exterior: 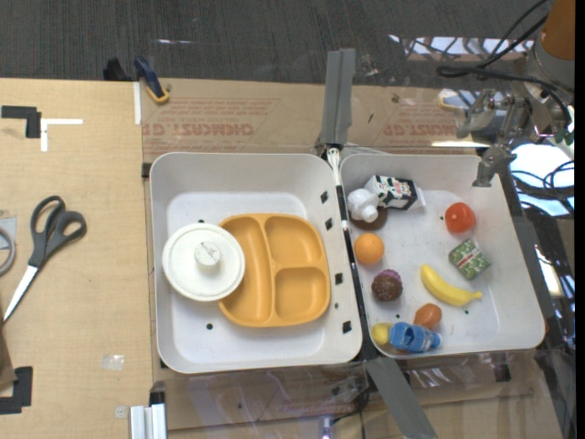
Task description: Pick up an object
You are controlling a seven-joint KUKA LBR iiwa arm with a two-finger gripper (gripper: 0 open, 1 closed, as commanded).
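Eight small toys lie in the right-hand bin [526,273], all below and to the left of the gripper [494,158], which hangs over that bin's far right corner; whether its jaws stand open or closed cannot be told from this slant, and nothing shows between them. Nearest beneath it sits one red tomato [460,217], probably light, hard plastic, round and slippery, so best pinched across its widest middle. Just past that is one green carton [469,259], whose flat faces should grip more surely. One banana [448,286] lies further down, curved and stiff, best taken across its middle. Further left are one black-and-white cow toy [384,195], one orange [369,249], one dark purple ball [388,286], one small orange piece [428,315] and one blue toy [413,338]. Well away to the left, the other bin [174,337] holds one yellow divided plate [279,273] and one white lid [204,261].
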